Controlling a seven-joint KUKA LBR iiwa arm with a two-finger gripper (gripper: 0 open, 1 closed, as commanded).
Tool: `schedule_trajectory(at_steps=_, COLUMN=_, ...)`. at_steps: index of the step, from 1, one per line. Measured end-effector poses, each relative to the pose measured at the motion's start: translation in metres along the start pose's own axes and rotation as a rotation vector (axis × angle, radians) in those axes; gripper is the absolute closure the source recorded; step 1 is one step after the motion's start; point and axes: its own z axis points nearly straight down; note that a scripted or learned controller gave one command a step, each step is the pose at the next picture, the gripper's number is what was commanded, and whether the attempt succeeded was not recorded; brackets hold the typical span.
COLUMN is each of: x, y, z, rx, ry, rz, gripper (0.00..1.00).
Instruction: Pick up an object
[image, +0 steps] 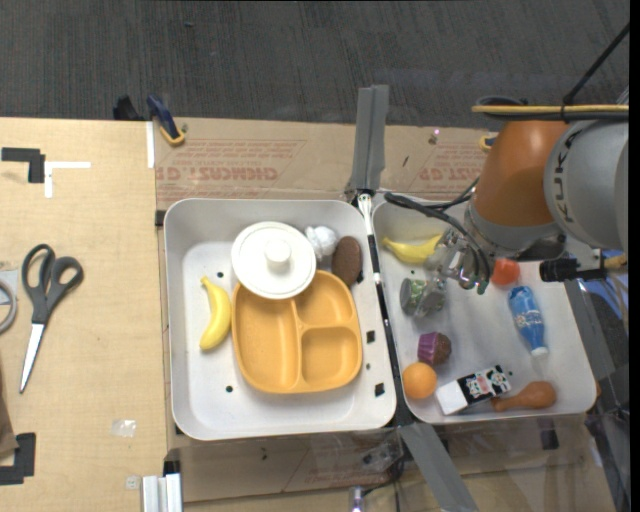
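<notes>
My gripper (452, 268) hangs low over the back of the right bin (570, 330), below the orange wrist band. It is just right of a yellow banana (410, 248) and just above a grey-green crumpled object (417, 294). Whether it touches either one is unclear. To its right are a small red piece (506, 270) and a blue bottle (527, 320). Toward the front of this bin sit a purple cup (433, 347), an orange (419, 381), a black-and-white box (478, 387) and an orange-brown object (528, 396).
The left bin (185, 330) holds a second banana (214, 313), a yellow divided plate (298, 340), a round white lid (274, 260), a brown oval item (347, 260) and a silvery wad (321, 238). Scissors (42, 295) lie on the bench at far left.
</notes>
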Motion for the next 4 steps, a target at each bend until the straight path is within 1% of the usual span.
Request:
schedule_trajectory(at_steps=1, x=-0.009, y=0.002, z=-0.001, rx=-0.001, ry=-0.002, rz=0.021, gripper=0.0)
schedule_trajectory(at_steps=2, x=0.017, y=-0.109, z=0.0, rx=0.0, ry=0.001, rz=0.16, gripper=0.0)
schedule_trajectory(at_steps=3, x=0.013, y=-0.009, z=0.0, rx=-0.001, ry=0.0, rz=0.231, gripper=0.0)
schedule_trajectory(at_steps=4, x=-0.027, y=0.006, z=0.001, rx=0.007, ry=0.014, rz=0.205, gripper=0.0)
